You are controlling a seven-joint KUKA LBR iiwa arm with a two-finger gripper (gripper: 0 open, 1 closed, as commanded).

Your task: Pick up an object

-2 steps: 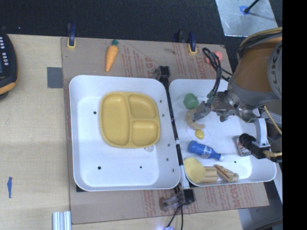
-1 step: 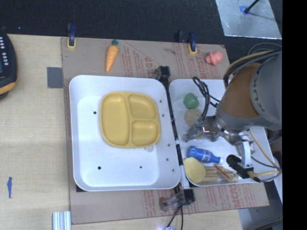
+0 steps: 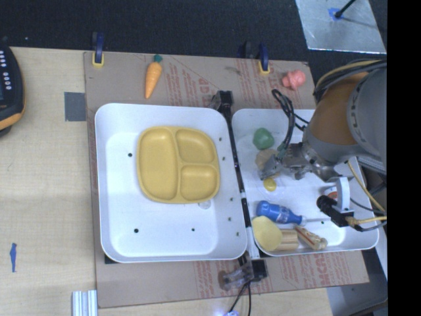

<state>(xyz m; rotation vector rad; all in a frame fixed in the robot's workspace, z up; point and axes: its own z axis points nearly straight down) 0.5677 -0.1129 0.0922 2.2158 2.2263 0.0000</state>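
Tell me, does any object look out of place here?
Yes, two toys lie outside the bins. The toy carrot rests on the brown board above the left bin, and a pink toy lies on the board above the right bin. Other small objects sit inside the right bin.

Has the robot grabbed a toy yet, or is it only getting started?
Nothing looks grabbed yet. The gripper is down in the right white bin, among the round green toy, a tan lump and a small yellow piece. Gripping and lifting one are left.
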